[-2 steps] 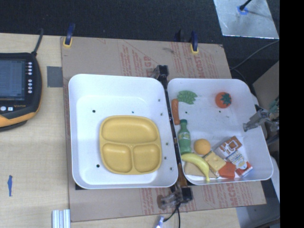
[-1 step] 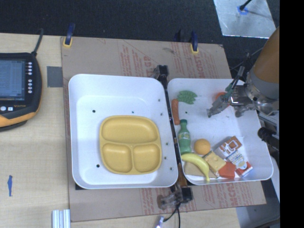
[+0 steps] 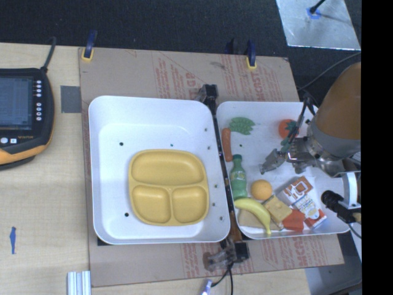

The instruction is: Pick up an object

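The tool [image 3: 274, 159] hovers low in the right bin [image 3: 261, 110], fingers spread, holding nothing. The orange [image 3: 261, 190] sits just below. It's the approach step; next it needs lowering and closing.

At the frame's right, the right bin [image 3: 258, 112] holds a green bottle [image 3: 237, 177], orange [image 3: 261, 190], banana [image 3: 255, 211], carrot [image 3: 226, 144], green leaf [image 3: 241, 125], tomato [image 3: 286, 128] and small cartons [image 3: 298, 192], lying loose

Open white floor mid right bin [image 3: 258, 145], food crowded along near edge.
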`<state>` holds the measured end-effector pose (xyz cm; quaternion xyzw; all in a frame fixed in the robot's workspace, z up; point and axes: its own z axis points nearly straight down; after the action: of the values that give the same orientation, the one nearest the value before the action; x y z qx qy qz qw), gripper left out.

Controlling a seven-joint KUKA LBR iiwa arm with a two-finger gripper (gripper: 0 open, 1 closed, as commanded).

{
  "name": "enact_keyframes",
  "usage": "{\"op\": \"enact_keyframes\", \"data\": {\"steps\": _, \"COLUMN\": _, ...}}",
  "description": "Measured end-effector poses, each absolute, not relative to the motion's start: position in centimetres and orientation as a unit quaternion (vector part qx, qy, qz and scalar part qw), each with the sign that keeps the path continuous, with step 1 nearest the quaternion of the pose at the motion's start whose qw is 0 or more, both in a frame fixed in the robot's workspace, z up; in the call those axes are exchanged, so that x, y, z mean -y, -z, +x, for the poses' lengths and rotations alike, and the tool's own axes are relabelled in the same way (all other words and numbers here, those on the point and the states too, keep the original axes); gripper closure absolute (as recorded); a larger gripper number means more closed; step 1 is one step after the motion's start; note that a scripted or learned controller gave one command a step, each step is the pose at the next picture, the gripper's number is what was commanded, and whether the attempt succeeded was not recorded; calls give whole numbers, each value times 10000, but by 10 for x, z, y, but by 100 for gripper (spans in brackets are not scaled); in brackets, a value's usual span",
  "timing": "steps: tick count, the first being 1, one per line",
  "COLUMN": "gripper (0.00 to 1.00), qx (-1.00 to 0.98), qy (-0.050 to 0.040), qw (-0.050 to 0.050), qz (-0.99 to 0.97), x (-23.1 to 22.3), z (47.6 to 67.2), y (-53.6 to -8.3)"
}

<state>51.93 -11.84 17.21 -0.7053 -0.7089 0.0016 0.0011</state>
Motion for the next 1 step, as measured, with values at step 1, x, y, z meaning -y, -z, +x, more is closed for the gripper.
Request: {"op": "enact_keyframes", "data": {"steps": 1, "gripper": 0, "qx": 7089, "qy": -15, "qw": 15, "qz": -7053, "x": 125, "z": 507, "y": -91}}
